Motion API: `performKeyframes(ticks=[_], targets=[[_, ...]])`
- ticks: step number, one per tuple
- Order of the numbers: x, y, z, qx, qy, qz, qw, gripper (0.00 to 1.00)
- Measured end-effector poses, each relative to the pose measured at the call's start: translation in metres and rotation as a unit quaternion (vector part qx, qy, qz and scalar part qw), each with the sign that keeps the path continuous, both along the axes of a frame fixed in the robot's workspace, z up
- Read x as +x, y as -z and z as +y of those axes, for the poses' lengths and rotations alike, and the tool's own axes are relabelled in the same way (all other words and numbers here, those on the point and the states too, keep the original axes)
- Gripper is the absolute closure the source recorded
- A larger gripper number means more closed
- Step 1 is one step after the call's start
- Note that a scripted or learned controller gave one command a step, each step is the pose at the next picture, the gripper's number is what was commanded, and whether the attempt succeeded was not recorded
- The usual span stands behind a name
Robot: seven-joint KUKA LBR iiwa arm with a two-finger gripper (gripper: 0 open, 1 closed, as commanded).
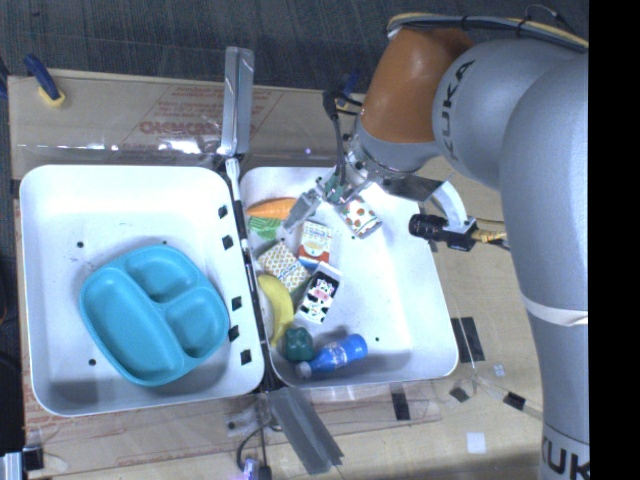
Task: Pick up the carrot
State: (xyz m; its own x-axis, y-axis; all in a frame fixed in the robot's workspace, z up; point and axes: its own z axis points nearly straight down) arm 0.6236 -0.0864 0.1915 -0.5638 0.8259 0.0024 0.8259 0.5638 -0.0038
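Two white bins sit side by side: the left bin (60,208) holds a blue divided plate (152,312), while the right bin (410,308) holds a jumble including a banana (277,306) and a blue bottle (335,354). Over its far side hangs the gripper (325,196), finger spread impossible to tell. Just left of it, the carrot (272,208) lies in the far left corner.

In the left shallow white plastic bin (50,268) lies a sky-blue divided plastic plate (150,313). In the right white bin (400,298), at the upper left, the carrot (272,208) is orange with a green end. Lower are a yellow plastic banana (276,303), a small white carton with black cow spots (319,298), and a blue plastic bottle (338,353).
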Motion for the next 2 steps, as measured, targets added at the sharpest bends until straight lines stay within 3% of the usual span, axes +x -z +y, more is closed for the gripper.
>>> performKeyframes(ticks=[1, 2], targets=[[0.033, -0.001, 0.140, -0.0001, 0.065, -0.002, 0.9979, 0.00], [0.033, 0.000, 0.063, -0.0004, 0.071, -0.001, 0.9975, 0.00]])
